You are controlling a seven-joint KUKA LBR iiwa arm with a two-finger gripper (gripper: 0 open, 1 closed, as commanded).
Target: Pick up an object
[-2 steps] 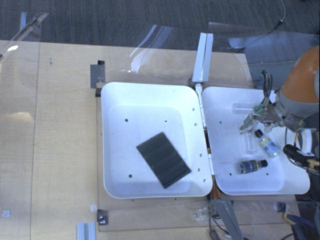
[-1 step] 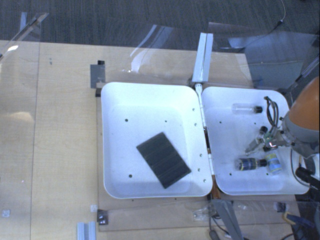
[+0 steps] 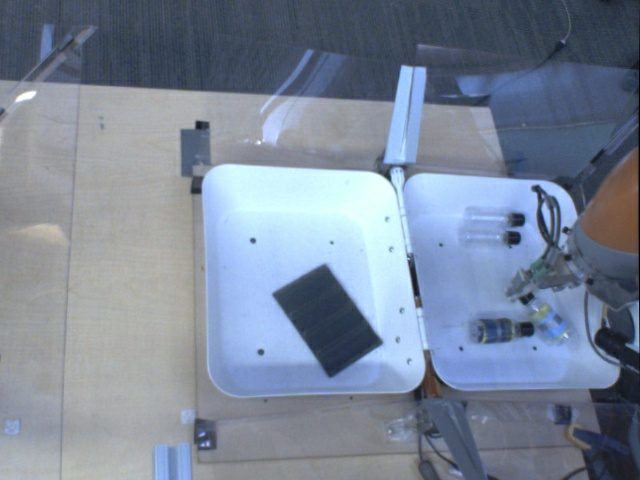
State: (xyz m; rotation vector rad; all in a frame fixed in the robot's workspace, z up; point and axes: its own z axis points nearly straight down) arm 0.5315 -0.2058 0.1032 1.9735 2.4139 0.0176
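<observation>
Desk (image 3: 110, 268) first, since it takes up most of what I am looking at: pale wood, carrying two shallow white bins side by side. The left bin (image 3: 230, 358) holds one dark, flat rectangular pad (image 3: 327, 319), lying skewed near the middle of its floor. The right bin (image 3: 440, 363) is where I am working. My arm (image 3: 612, 230) reaches in from the right, its orange band above the wrist at the bin's far right side, and the end effector (image 3: 530, 282) hangs over the right half of that bin, between the two small items there. I cannot tell from this angle how its grip is set; the tip is a tangle of small parts and cable, and I see nothing caught in it.

Candidates in this bin, by size: a clear vial with dark caps (image 3: 490, 226) lying on its side toward the back, well apart from the tip, and a small dark bottle (image 3: 497, 330) lying toward the front, just below the tip. Beside the bottle sits a tiny blue-and-yellow piece (image 3: 552, 326) I cannot identify.

I judge this to be the approach step: positioned over the bin, nothing picked yet. The dark bottle looks like the nearest target. The next move calls for shifting toward it, descending squarely across its narrow width, and closing without rolling it away.
</observation>
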